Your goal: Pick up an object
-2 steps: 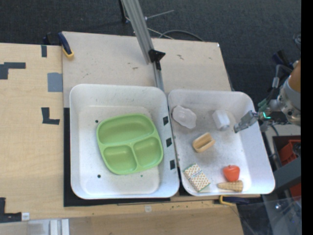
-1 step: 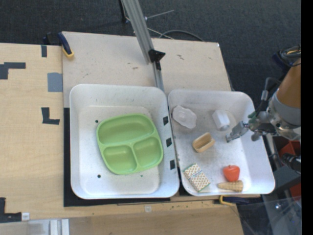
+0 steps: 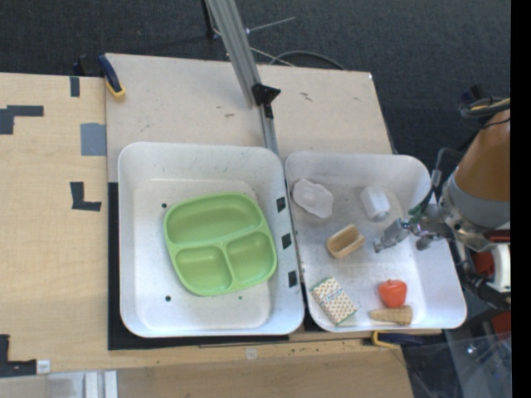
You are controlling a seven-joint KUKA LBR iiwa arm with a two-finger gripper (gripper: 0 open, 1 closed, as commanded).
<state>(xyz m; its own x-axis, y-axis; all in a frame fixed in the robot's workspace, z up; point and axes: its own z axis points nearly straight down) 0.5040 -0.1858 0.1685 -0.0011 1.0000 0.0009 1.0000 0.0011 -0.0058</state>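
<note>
Two shallow white bins sit side by side on the bench. The right bin holds the loose things; the left bin holds a green divided plate, well apart from the jaws. The arm reaches in from the right, and its jaws hang low over the right bin's middle. No object sits between them, so nothing is held; whether they touch the bin floor, and how wide they stand, I cannot tell from this slant.

Just beside the jaws, toward the left bin, lies a small tan cup. Just beyond them, farther from the viewer, stands a white cylinder, and past that a clear crumpled lump. Nearer the viewer sit a red tomato-like piece and a tan cone, with a patterned box off to their left.

This looks like the approach step: nothing has been picked yet. The tan cup seems the likeliest target, calling for a short shift over it before closing.
</note>
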